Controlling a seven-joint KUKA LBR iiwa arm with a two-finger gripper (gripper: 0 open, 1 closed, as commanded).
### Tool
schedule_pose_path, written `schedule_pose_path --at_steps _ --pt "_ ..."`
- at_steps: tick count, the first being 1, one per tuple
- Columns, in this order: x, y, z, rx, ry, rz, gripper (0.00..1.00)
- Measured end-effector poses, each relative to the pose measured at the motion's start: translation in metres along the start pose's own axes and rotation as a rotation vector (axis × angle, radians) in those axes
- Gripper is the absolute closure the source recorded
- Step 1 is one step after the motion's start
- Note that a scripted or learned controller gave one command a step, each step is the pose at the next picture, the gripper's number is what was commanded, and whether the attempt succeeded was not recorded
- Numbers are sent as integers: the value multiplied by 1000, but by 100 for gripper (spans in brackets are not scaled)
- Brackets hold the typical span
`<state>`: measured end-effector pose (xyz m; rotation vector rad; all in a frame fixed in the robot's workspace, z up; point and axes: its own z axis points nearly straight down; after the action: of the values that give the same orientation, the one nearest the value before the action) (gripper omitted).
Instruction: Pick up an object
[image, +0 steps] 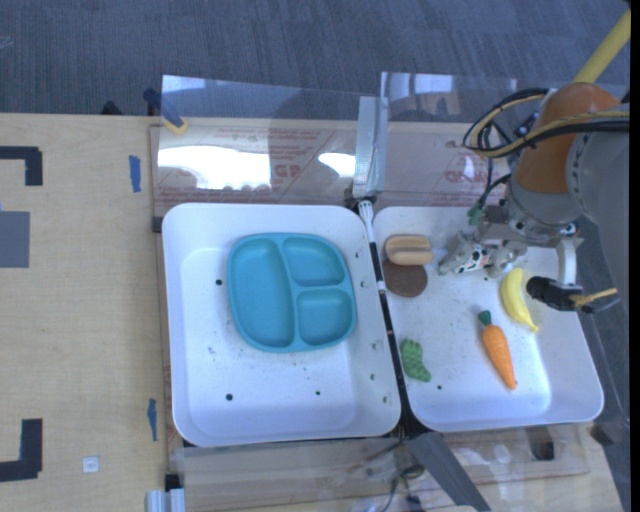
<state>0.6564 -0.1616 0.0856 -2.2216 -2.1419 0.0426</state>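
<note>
Small black-and-white toy (468, 260), possibly cow figure, was seen in right bin (570, 400), near far wall. Toy lay directly at gripper (490, 252), seemingly touching it; whether toy was pinched could not be told. Gripper state could not be told: tip was blurred and merged with toy. Banana (516, 298) was seen just right of toy, carrot (498, 352) nearer front, burger (407, 262) to left, green piece (414, 360) near divider. Blue plate (292, 291) lay in left bin (190, 380). Arm (575, 160) was cut off at right.
</note>
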Motion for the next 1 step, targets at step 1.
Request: schedule_pose_path --at_steps 1 --pt "81 -17 -100 -62 -18 -34 100"
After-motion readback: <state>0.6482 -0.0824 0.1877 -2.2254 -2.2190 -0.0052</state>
